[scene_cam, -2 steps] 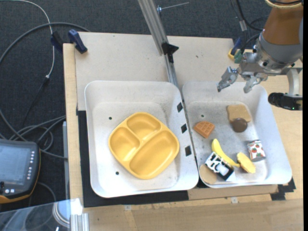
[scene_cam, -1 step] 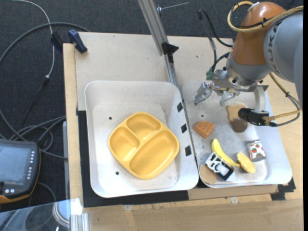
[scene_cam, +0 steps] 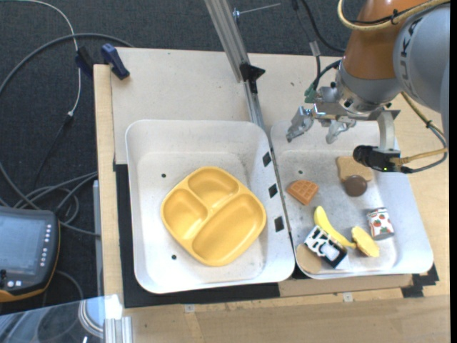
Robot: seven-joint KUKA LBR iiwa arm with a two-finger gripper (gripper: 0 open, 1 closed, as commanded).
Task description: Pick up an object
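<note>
White right bin's (scene_cam: 414, 213) far rim, end effector (scene_cam: 318, 128) overhead

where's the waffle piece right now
The waffle piece lies in the right bin, near its left wall, up and left of the banana and left of the brown round item.

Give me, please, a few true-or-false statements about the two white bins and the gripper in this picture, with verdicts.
1. The yellow three-compartment plastic plate lies in the left white bin. True.
2. The gripper holds the yellow banana between its fingers. False: it hangs open over the right white bin's far edge with nothing between its fingers, and the banana lies in that bin.
3. The orange waffle-patterned square piece lies in the right bin. True.
4. The small brown round piece sits on the plate. False: it lies in the right bin.
</note>
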